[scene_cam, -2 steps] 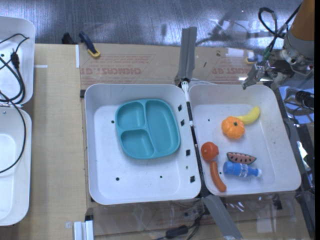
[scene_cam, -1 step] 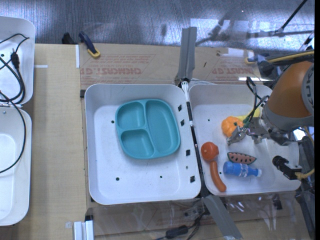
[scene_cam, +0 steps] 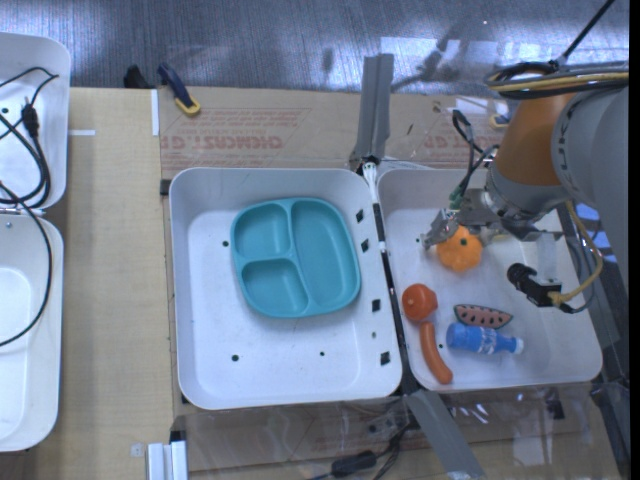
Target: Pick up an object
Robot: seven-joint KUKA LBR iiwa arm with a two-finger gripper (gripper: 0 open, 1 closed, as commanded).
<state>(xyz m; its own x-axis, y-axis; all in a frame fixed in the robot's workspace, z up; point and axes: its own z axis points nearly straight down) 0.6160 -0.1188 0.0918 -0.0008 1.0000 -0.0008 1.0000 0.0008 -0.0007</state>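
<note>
Camera view looking down on two smooth white bins; left bin (scene_cam: 200, 298) carrying a glossy teal divided plate (scene_cam: 296, 256); right bin (scene_cam: 560, 363) holding a round orange fruit (scene_cam: 460, 252), lying directly under the gripper (scene_cam: 447, 228) and touching it; gripper opening impossible to judge; nearby lying a watermelon slice (scene_cam: 483, 316), blue bottle (scene_cam: 482, 341), carrot (scene_cam: 435, 356), tomato (scene_cam: 420, 300).
</note>
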